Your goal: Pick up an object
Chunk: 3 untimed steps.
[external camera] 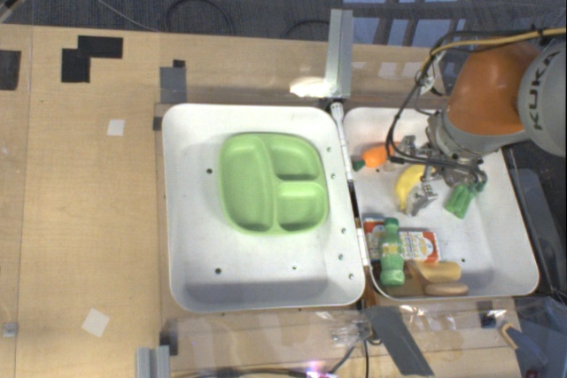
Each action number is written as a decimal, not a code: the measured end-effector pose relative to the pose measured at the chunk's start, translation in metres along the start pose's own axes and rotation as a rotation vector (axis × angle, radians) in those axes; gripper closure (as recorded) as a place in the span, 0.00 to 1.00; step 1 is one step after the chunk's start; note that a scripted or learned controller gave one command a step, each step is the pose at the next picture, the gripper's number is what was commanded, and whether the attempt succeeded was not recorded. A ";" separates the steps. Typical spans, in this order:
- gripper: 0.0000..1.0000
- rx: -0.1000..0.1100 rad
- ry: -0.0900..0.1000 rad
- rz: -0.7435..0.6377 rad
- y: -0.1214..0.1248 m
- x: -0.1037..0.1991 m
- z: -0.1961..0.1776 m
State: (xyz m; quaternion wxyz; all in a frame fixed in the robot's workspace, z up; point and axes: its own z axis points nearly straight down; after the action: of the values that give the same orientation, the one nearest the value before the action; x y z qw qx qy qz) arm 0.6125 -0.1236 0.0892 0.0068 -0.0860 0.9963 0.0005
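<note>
Wooden bench (80,217), right white bin (505,252): gripper (423,197) over the toy banana (406,187) mid-bin, finger state unclear

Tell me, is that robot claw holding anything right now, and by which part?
It cannot be told. The gripper is low in the right bin, right beside the yellow banana, but nothing visibly sits between its fingers.

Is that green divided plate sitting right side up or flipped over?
Right side up: the green divided plate shows three hollow compartments facing up, flat in the left bin.
</note>
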 end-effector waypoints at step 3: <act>0.00 0.005 -0.005 0.261 0.043 0.037 -0.002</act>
State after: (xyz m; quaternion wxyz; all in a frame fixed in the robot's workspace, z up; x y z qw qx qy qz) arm 0.5692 -0.0880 0.0906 0.0093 0.0444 0.9990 -0.0009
